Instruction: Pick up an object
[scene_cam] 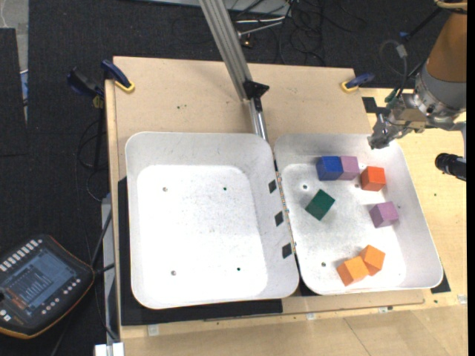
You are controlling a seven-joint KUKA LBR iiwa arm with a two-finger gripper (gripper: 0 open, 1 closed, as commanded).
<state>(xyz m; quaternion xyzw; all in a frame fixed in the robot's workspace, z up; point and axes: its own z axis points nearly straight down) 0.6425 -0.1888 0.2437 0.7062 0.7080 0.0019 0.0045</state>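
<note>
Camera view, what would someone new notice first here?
Probably the bright blocks scattered in the right bin: a blue block, a green block, and two orange blocks touching near its front edge. Next, the gripper hanging over that bin's far right corner.

Arm (453, 50) cut off at right edge.

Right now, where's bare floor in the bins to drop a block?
Left bin: its floor shows bare from wall to wall. Right bin: a bare strip runs across the middle between the green block and the two orange blocks. Crowded at the far end, around the blue block and the orange-red block, under the gripper.
</note>
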